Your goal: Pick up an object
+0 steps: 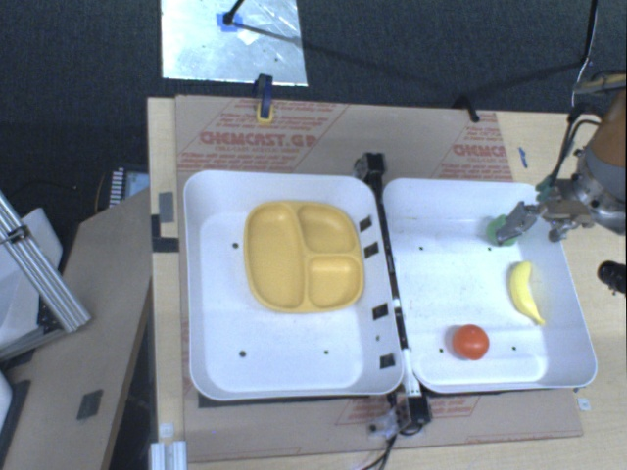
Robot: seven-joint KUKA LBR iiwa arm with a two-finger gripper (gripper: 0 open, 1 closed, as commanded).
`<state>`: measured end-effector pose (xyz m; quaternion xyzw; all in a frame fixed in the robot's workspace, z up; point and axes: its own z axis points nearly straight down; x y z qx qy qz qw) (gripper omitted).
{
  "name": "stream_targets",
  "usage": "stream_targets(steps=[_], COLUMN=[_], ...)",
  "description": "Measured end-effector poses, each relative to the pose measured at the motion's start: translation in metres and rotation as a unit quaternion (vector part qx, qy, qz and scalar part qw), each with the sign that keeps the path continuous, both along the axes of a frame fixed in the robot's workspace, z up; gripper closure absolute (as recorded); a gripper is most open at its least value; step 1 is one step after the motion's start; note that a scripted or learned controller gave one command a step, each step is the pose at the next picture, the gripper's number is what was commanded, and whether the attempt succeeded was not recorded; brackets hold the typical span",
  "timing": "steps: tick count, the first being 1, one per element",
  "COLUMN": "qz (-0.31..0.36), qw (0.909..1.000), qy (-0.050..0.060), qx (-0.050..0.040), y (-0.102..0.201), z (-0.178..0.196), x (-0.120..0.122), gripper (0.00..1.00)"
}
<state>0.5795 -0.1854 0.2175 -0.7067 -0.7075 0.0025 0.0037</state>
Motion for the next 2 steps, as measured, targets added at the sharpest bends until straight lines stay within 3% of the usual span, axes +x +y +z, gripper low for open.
stream_targets(steps=[1, 2], qz=[0.001, 0.0], qw=[1.0, 1.0], qy=[-0.005, -0.004], qx=[-0.0011, -0.0009], y=[0.0, 0.0], z=[0.006, -0.036], x=[0.003, 0.002], gripper=[0.0, 0.0])
